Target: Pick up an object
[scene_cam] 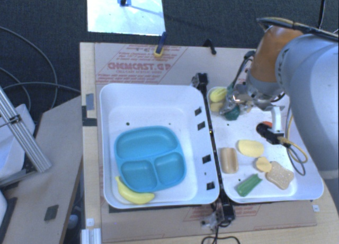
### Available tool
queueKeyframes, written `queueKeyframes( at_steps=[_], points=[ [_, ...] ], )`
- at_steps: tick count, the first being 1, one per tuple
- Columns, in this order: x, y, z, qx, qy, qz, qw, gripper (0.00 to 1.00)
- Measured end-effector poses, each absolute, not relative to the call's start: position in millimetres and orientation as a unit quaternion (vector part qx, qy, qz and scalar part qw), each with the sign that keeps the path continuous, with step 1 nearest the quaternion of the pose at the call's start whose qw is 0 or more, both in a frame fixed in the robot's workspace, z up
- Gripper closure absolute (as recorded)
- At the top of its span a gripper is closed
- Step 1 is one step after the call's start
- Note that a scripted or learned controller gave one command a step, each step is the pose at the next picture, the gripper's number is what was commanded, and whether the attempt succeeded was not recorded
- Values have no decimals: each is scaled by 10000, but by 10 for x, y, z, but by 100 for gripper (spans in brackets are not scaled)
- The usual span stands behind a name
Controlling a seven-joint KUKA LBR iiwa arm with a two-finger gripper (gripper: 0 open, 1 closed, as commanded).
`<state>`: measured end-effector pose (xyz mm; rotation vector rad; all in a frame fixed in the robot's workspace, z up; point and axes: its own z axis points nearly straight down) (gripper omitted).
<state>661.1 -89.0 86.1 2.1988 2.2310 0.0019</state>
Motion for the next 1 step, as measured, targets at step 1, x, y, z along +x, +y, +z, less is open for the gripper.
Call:
queueKeyframes(
  at_steps=[1],
  points=[
    [6634, -300, 1428, 7073, 7069, 8, 16, 100]
  ],
)
